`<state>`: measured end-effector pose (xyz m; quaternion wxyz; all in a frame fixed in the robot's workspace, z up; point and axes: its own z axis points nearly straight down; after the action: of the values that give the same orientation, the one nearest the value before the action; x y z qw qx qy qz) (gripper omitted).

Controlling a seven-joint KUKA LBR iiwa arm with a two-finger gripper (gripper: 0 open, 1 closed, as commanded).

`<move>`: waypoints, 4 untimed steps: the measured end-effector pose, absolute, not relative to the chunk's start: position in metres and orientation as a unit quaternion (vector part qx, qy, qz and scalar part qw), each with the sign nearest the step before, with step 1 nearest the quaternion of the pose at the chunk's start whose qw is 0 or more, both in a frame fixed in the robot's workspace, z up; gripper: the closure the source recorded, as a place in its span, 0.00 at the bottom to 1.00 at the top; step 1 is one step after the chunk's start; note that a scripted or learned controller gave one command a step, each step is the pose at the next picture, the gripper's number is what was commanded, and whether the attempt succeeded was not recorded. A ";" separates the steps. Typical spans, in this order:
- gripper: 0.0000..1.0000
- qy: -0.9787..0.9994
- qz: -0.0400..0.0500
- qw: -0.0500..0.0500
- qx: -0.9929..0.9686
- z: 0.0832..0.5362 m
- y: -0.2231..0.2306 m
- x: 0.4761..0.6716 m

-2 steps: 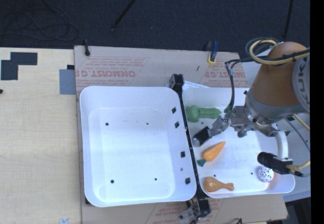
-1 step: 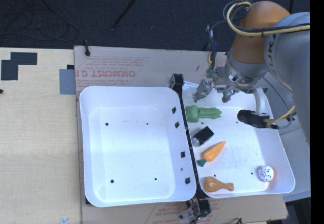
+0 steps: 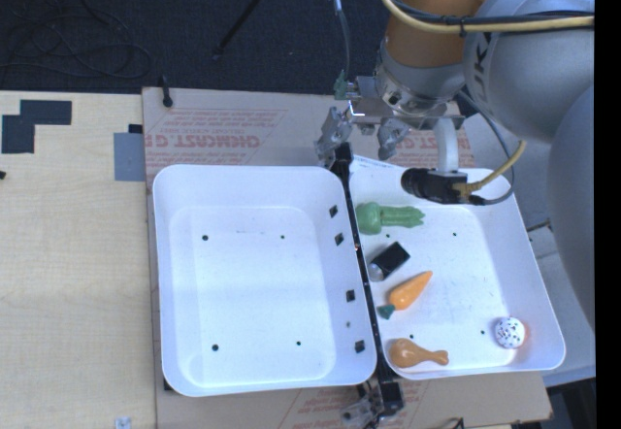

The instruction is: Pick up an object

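Camera view, looking down at a slant. Arm (image 3: 543, 39) enters from 3 o'clock, orange band above the wrist. Gripper (image 3: 362, 138) sits at the 12 o'clock edge of the right bin (image 3: 466, 262), close to the divider shared with the left bin (image 3: 252, 291). Fingers spread, one tip either side of the divider line, well apart from each other.

All pickable items lie in the right bin, all on the 6 o'clock side of the gripper:
- green toy (image 3: 388, 217): nearest, at about 5 o'clock from the gripper, lying lengthwise along 3–9, just beside the divider. Apart from the fingertips, not touching.
- black block (image 3: 390, 258): just past the green toy toward 6 o'clock, tilted.
- orange carrot (image 3: 409, 290): next down, pointing toward 2 o'clock, near the block.
- tan drumstick-shaped toy (image 3: 417, 353): against the bin's 6 o'clock rim.
- white speckled ball (image 3: 508, 331): far corner, about 4 o'clock from the gripper, well apart from the rest.

Both bins rest on a cardboard sheet (image 3: 223, 131) over the pale bench (image 3: 68, 272).
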<state>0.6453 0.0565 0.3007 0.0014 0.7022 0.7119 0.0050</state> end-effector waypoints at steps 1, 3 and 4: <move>0.00 0.708 0.006 0.005 0.706 0.507 0.070 0.644; 1.00 0.710 -0.004 -0.002 0.704 0.547 0.123 0.644; 1.00 0.709 -0.001 -0.001 0.705 0.536 0.199 0.644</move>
<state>0.6437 0.1994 0.5361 -0.0013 0.7052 0.7090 -0.0014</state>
